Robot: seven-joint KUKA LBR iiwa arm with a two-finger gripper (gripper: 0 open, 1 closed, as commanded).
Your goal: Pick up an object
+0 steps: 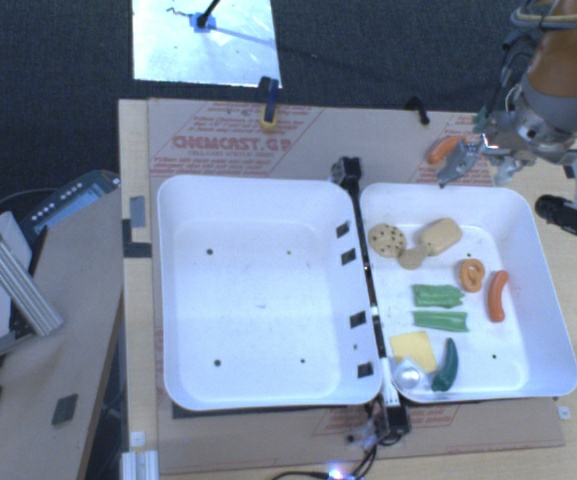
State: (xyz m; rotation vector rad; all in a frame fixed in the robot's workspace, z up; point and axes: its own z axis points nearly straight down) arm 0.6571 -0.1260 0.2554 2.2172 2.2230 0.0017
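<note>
My gripper (pixel 455 158) hangs over the far rim of the right bin (pixel 528 203), at the view's upper right. A small orange sausage-shaped piece (pixel 443 150) sits at its fingertips, raised off the bench, and the fingers look shut on it. In the right bin lie a chocolate-chip cookie (pixel 386 238), a tan bread piece (pixel 440 235), an orange ring (pixel 471 274), a red-orange sausage (pixel 497 296), two green bean pieces (pixel 436 295), a yellow cheese block (pixel 414 349) and a dark green vegetable (pixel 447 364).
The left bin (pixel 168 268) lies beside the right one, with a black-clipped divider (pixel 363 268) between them. A yellow-and-blue clamp (pixel 268 103) stands on the cardboard behind the bins. A metal rail (pixel 8 268) and a control box (pixel 68 200) sit at far left.
</note>
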